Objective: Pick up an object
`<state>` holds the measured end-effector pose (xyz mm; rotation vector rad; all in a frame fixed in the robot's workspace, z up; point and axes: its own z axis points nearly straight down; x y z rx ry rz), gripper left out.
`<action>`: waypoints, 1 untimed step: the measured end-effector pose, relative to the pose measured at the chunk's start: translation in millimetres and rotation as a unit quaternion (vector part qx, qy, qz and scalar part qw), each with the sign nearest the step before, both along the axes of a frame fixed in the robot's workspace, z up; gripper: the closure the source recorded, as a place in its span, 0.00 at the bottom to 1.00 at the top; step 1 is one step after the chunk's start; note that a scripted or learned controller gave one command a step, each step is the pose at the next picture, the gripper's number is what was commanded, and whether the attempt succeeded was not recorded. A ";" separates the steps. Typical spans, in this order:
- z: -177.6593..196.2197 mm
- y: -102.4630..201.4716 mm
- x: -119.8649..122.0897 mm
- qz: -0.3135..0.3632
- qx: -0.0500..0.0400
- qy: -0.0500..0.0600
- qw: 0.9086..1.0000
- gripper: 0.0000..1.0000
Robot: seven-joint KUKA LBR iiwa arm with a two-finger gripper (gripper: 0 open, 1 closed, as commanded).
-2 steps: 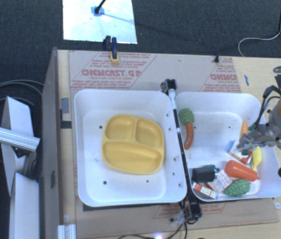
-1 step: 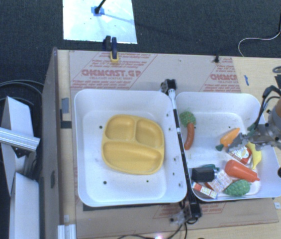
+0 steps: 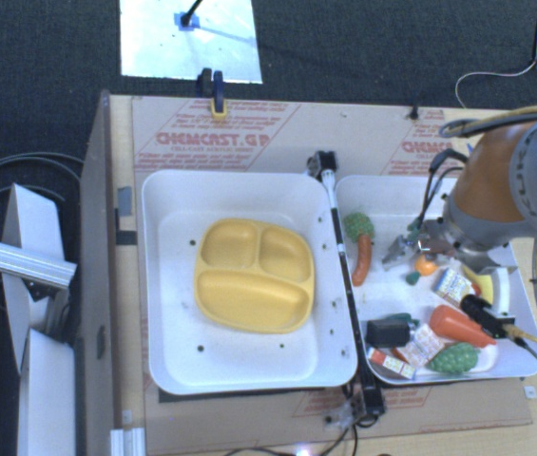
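Looking down on the bench, we see two white bins side by side; the left bin (image 3: 168,283) holds a yellow tray (image 3: 254,275) with three compartments, lying flat near its middle; the right bin (image 3: 382,193) holds the small things and the arm (image 3: 510,183), which comes in from the right with its orange band above the wrist.

The gripper (image 3: 403,252) is low in the right bin, in its upper middle part; its fingers look a little spread, and we see nothing between them; a small orange ball (image 3: 426,266) lies just beside it, to the right, and we cannot tell if they touch.

To the left of the gripper, near the divider, we see a green toy (image 3: 358,224) and a red sausage (image 3: 361,258) just below it, close together; toward the near edge lie a black block (image 3: 389,332), a carrot (image 3: 460,324), a green berry (image 3: 454,358) and some small printed packets (image 3: 420,347), all crowded together; a yellow piece (image 3: 485,285) is partly hidden under the wrist.
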<state>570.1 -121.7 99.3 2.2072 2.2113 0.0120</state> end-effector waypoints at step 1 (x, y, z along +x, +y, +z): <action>-4.2 -8.0 5.1 0.000 -0.002 -0.004 1.000 0.00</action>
